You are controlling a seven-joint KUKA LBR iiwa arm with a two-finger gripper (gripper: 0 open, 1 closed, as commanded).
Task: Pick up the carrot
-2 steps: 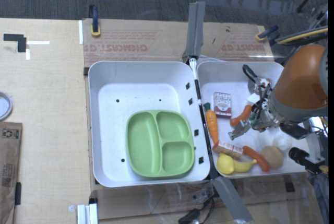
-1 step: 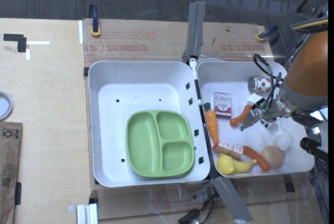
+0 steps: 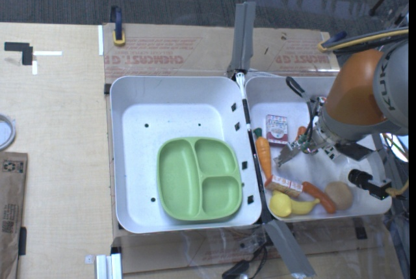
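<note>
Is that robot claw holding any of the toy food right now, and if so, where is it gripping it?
Nothing is held. The gripper hangs in the right bin with nothing between its fingers; the carrot lies beside it along the bin's left wall.

Orange carrot (image 3: 263, 159), green stub at its far end, lying lengthwise (untouched) along the right bin's left wall

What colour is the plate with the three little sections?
The plate is light green, seen in the camera view, lying in the left white bin.

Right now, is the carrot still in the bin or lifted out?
In the bin: the carrot lies flat along the right bin's left wall.
</note>
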